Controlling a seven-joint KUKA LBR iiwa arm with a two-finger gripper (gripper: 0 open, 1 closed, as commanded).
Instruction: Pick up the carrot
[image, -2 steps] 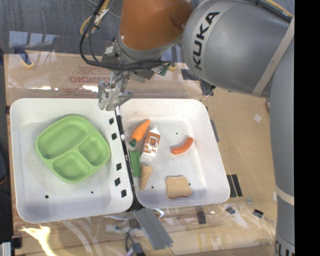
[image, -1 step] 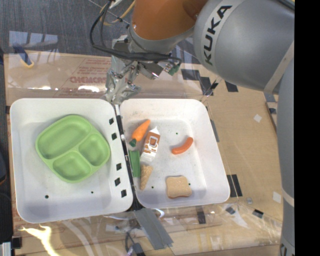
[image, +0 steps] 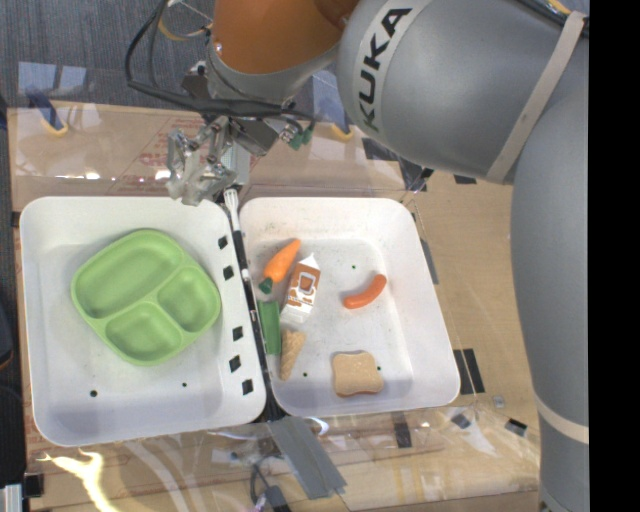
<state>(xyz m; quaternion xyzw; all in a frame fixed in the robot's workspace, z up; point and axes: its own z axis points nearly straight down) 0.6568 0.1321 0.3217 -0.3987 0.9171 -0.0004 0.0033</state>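
Note:
The orange carrot (image: 281, 262) with its green stem end lies slanted in the upper left part of the right bin (image: 420, 300), touching a small brown-and-white milk carton (image: 302, 290). My gripper (image: 203, 180) hangs over the far edge of the bench, just above the top rim where the two bins meet. It is well up and to the left of the carrot. Its metal fingers stand apart with nothing between them.
A green three-compartment plate (image: 146, 294) lies in the left bin (image: 50, 380). The right bin also holds an orange sausage (image: 364, 291), a slice of bread (image: 356, 373), a green stick (image: 271, 325) and a tan wafer (image: 292, 351). The big grey arm covers the upper right.

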